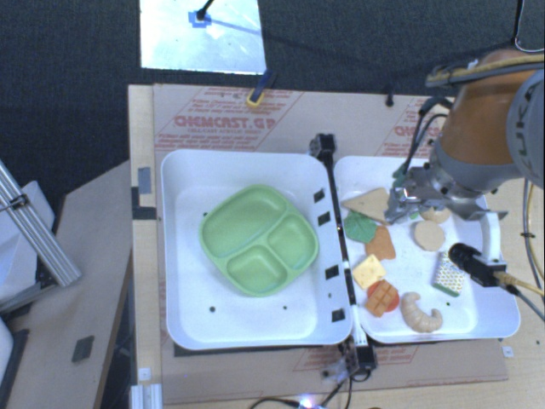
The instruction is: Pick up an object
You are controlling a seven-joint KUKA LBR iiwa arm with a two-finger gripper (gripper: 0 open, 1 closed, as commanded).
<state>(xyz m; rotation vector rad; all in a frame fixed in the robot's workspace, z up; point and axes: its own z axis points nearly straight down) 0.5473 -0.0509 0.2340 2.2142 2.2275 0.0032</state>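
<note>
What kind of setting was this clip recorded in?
Probably a robotics lab bench for pick tests: two white bins side by side, toy food such as a shrimp, and a green divided plate under the arm's gripper.

i count two white bins: the left bin [183, 254] and the right bin [502, 313]. in the left one lies one green divided plate [258, 239]. in the right one i make out eight small items: one tan wedge [366, 203], one green leaf [359, 228], one orange piece [384, 245], one yellow cube [369, 272], one red-orange fruit [382, 296], one shrimp [421, 313], one pale round [429, 235] and one speckled block [448, 277].
</note>
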